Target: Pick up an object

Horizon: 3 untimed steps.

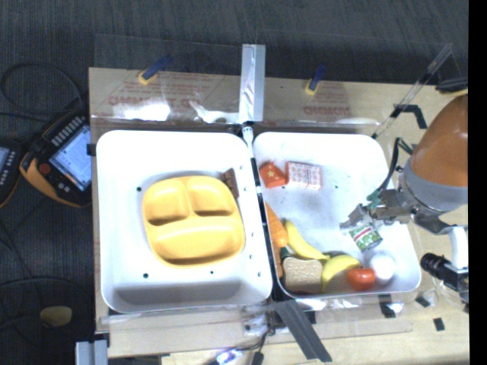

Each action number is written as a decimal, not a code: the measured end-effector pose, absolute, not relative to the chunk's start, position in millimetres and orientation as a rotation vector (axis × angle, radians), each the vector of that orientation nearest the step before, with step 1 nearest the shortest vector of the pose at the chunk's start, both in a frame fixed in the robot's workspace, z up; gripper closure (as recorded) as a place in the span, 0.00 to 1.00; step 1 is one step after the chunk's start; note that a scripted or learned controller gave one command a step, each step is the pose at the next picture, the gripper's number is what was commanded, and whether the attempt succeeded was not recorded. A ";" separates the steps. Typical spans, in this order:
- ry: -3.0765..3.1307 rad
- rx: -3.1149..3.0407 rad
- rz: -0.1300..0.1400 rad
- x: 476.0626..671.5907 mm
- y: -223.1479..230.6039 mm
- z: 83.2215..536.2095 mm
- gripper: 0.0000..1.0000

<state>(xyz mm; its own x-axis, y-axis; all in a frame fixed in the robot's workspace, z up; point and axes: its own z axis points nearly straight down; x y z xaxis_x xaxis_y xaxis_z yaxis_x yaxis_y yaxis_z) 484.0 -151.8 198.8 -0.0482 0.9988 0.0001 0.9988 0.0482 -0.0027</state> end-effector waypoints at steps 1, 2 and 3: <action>-2.689 -1.624 0.001 496.5 -93.1 245.9 1.00; -2.620 -1.727 0.001 515.5 -82.1 209.3 1.00; -2.503 -1.898 0.004 514.5 -35.7 262.8 1.00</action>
